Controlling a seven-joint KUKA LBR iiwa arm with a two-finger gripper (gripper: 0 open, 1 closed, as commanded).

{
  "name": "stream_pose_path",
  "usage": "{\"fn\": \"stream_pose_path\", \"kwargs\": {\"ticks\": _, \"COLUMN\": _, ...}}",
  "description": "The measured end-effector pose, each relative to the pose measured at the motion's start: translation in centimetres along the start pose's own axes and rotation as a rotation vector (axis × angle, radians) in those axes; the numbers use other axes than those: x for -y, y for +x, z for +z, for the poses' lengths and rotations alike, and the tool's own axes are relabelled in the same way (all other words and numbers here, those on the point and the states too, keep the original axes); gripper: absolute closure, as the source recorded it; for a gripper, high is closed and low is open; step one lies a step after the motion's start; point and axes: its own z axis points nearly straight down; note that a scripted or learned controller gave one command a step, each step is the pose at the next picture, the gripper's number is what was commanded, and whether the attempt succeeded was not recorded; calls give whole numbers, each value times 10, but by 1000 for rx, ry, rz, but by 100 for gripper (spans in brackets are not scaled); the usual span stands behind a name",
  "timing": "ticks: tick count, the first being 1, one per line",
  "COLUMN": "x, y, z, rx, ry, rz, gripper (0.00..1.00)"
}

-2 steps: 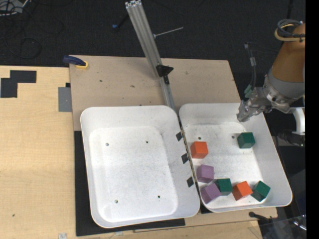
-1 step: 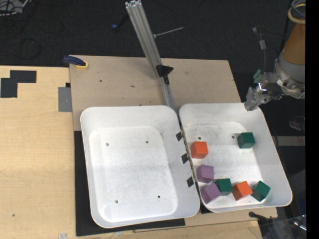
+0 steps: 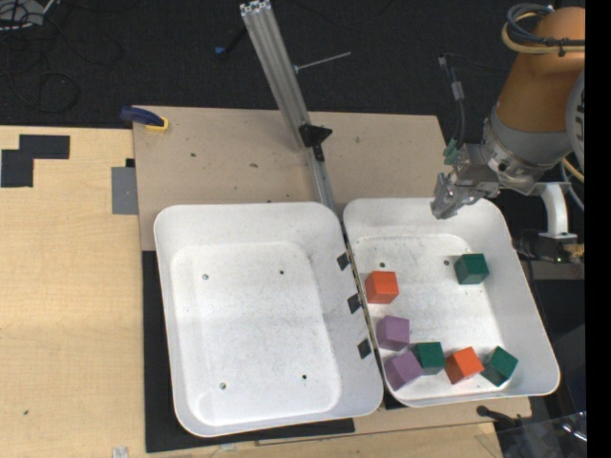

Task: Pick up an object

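**Blocks lay in the right bin, gripper at its far rim**

Seven blocks sat in the right bin: a green block, an orange block, and five more clustered near the front edge. The gripper hung over the far rim, apart from them; its state could not be told.
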Motion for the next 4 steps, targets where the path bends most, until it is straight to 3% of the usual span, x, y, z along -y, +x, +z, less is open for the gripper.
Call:
{"fn": "stream_pose_path", "kwargs": {"ticks": 3, "x": 21, "y": 146, "z": 13, "rx": 0, "ry": 2, "rz": 1, "gripper": 100}}
{"fn": "stream_pose_path", "kwargs": {"ticks": 4, "x": 41, "y": 188, "z": 18, "rx": 1, "ry": 2, "rz": 0, "gripper": 100}}
